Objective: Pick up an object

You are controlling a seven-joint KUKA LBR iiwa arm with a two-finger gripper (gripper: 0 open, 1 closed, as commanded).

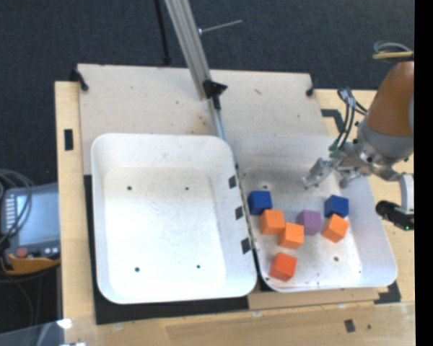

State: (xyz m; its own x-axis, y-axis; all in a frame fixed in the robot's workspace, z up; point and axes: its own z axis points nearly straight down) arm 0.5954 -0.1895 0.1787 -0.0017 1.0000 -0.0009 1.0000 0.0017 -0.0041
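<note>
Blocks clustered in right bin.

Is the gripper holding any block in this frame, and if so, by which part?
Nothing is held. The gripper hovers over the right bin, with no block between its fingers; the nearest, a blue block, lies apart.

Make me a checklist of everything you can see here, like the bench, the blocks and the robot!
Surface: bench bears left bin and right bin.
Job's things: in the right bin, two blue blocks, three orange blocks, one purple block, one red-orange block.
Clutter: nothing seen.
Grippers: end effector above the right bin's far part, holding nothing.
Cables: wires near the wrist.
Surroundings: metal pole; screen device.
</note>
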